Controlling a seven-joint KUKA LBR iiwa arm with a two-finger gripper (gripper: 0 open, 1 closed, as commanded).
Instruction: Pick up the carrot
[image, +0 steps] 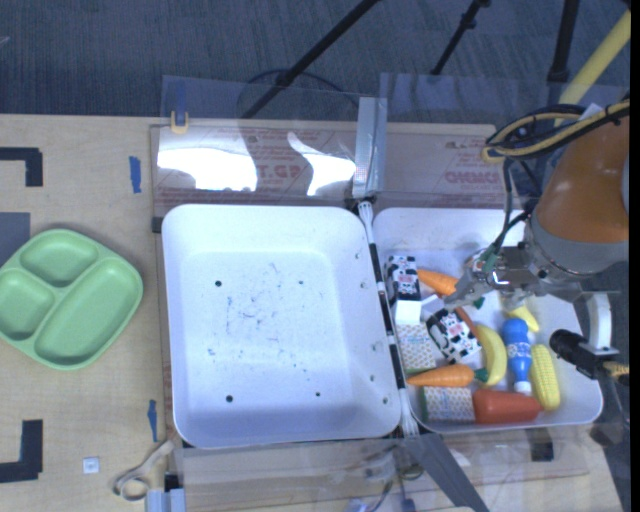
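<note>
Carrot (441, 376) lying flat in the right bin (578, 415), toward its front left, just beside the banana (491, 354) and the cow-patterned toy (455, 337). Second carrot (437, 282) farther back, near the gripper (478, 283). Hovering low over the clutter; open or closed, impossible to tell. Left bin (270, 225) alongside.

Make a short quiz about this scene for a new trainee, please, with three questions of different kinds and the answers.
1. True or false: the green divided plate lies inside the left bin.
2. Which bin holds the toys: A left, B right?
3. Name the yellow toy beside the blue bottle, at the bin's right.

Key
1. False; it lies on the bench, left of both bins.
2. B.
3. Corn cob.
</note>
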